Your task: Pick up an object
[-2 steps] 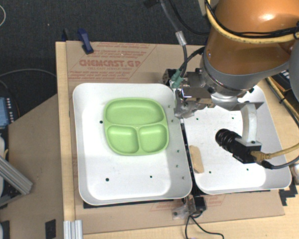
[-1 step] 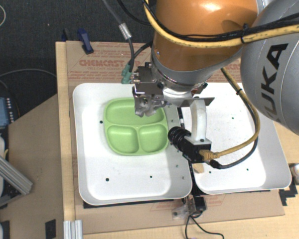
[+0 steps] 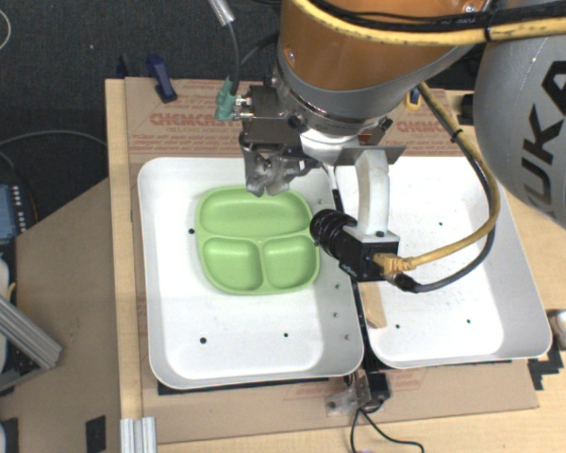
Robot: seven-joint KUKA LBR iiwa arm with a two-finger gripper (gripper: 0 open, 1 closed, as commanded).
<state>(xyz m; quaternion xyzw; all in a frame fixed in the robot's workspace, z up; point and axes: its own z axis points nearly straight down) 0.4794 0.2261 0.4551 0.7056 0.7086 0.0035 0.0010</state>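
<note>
A light green divided plate (image 3: 257, 240) with three compartments lies in the middle of the left bin (image 3: 226, 338). My gripper (image 3: 267, 179) hangs over the plate's far rim, its metal fingertips right at the edge of the large back compartment. The big orange and grey wrist above hides most of the fingers. Nothing shows between them.
The right bin (image 3: 453, 291) lies beside the left one, partly under the arm. A black connector and a yellow cable (image 3: 434, 253) hang from the wrist across the seam between the bins. Brown cardboard surrounds both bins.
</note>
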